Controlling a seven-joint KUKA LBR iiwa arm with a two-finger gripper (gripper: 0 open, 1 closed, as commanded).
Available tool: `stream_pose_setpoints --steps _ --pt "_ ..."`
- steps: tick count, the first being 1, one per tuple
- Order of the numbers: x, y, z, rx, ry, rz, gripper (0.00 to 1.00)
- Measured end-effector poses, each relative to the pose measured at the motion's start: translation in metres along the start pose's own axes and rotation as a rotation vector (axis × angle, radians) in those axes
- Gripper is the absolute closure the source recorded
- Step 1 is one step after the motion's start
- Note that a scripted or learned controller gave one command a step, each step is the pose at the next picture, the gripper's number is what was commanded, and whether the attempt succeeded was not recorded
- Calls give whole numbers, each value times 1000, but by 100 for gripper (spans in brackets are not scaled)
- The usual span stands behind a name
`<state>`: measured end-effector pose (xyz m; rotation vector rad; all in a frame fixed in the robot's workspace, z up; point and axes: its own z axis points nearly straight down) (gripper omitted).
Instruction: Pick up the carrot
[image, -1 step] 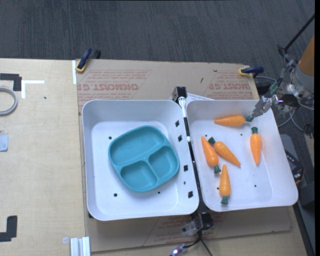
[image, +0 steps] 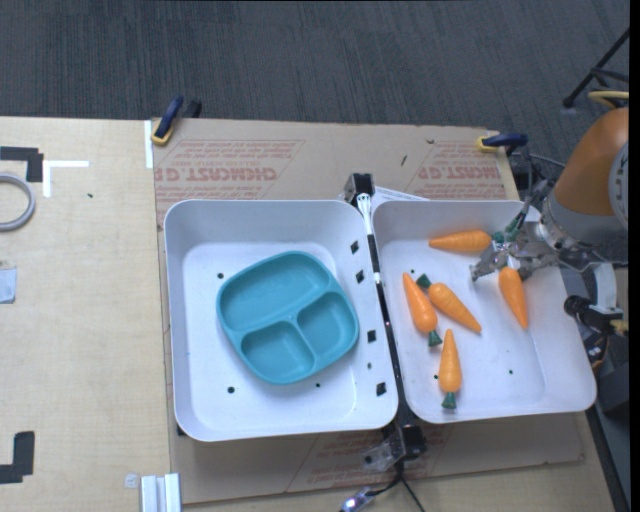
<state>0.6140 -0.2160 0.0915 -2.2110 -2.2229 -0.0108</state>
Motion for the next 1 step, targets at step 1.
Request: stream_pose_setpoints --steps 1 --pt "-3 0 -11 0 -7 -1 100"
